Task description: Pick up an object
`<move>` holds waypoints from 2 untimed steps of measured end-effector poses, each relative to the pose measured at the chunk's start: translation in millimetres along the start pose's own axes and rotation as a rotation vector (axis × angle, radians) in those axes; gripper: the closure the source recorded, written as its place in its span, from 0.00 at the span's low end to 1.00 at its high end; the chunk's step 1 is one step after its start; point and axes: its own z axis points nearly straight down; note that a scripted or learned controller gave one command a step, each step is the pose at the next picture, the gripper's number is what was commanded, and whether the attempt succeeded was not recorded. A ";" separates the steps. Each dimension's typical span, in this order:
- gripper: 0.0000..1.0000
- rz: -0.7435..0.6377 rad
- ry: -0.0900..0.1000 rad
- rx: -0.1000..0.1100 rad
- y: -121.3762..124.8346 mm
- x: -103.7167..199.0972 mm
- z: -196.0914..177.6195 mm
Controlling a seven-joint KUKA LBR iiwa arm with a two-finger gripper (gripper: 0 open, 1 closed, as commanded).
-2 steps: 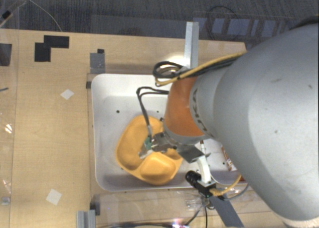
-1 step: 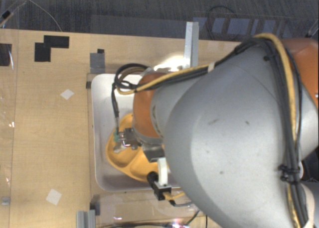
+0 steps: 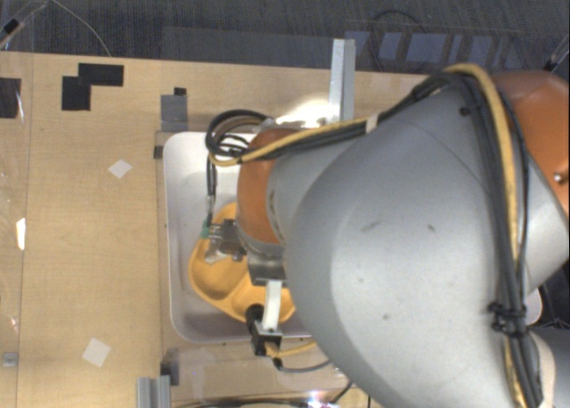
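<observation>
Grey arm housing with the orange band (image 3: 534,130) sits closest to the lens and blocks most of the right half of the view, cable bundle running along its top edge. Task object candidate: a yellow, rounded, bowl-like plastic item (image 3: 214,283) lying in the lower part of the shallow white bin (image 3: 178,219), near the bin's front-left corner. The gripper (image 3: 224,241) is down inside that bin, directly above or against the yellow item's upper edge; contact cannot be confirmed from this angle. Grip state: cannot tell, the wrist hides the working end. Nothing visibly held. A small green bit (image 3: 207,230) shows beside the wrist; identity unclear. Black looped cable (image 3: 233,130) arcs over the bin's far edge. Wooden bench top (image 3: 80,246) lies left of the bin, with black marks and pale squares on it. Risks, as judgement: a smooth curved shell may slide out of a pinch or get pushed against the bin wall; an off-centre descent could tip it; the loose cable could snag on the bin rim during lift.
</observation>
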 end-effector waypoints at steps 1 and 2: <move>0.00 0.182 -0.015 0.028 -9.1 12.3 -22.6; 0.00 0.533 -0.006 0.000 -1.0 12.0 -17.6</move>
